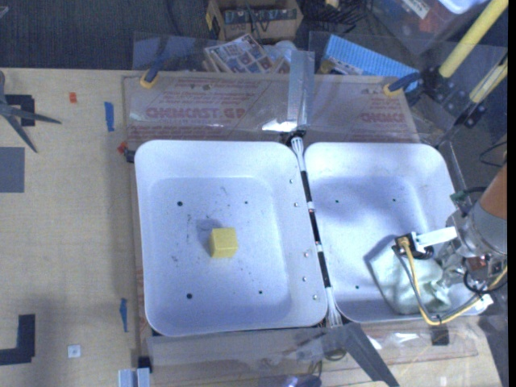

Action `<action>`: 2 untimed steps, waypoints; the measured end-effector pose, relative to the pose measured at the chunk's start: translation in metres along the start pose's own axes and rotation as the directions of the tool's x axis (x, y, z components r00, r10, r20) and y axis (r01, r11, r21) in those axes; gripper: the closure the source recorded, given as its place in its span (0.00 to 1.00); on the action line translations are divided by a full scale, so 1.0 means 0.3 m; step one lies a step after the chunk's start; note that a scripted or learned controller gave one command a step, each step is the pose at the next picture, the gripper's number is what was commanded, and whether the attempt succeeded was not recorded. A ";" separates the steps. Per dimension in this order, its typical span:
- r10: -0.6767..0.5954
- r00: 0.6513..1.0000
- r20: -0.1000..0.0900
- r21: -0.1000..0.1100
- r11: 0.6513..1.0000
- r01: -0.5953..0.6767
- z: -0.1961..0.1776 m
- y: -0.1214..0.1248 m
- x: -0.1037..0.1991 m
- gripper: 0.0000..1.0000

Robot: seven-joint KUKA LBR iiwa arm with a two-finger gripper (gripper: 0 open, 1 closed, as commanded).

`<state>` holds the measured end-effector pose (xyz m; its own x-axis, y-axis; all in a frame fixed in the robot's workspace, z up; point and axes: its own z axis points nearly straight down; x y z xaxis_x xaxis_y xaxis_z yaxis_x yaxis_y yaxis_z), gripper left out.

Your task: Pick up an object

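While the arm (492,216) leans in from the right, its gripper (439,285) hangs low over the near right corner of the right bin (363,184), tangled in a loop of yellow cable (415,285). From where I stand I cannot tell how the claw is set; the wrist hardware and a glassy blur beneath it hide that part. I see nothing gripped.

What matters is the yellow block (223,243). It sits by itself in the left bin (161,176), a little toward the near side of centre, resting flat on the white floor. It looks roughly cubic, so no long axis to line up with, though its edges are turned slightly against the bin walls.

So the block lies well apart from the claw, off to the left across the divider (310,216) between the bins. My guess is the arm has to lift clear of the rim, cross over, then descend.
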<state>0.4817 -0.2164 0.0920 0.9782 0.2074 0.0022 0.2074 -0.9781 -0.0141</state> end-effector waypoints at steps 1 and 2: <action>-0.008 1.000 0.005 -0.012 1.000 0.008 -0.243 -0.158 0.025 1.00; 0.002 1.000 -0.006 -0.003 1.000 -0.002 0.012 0.010 0.028 1.00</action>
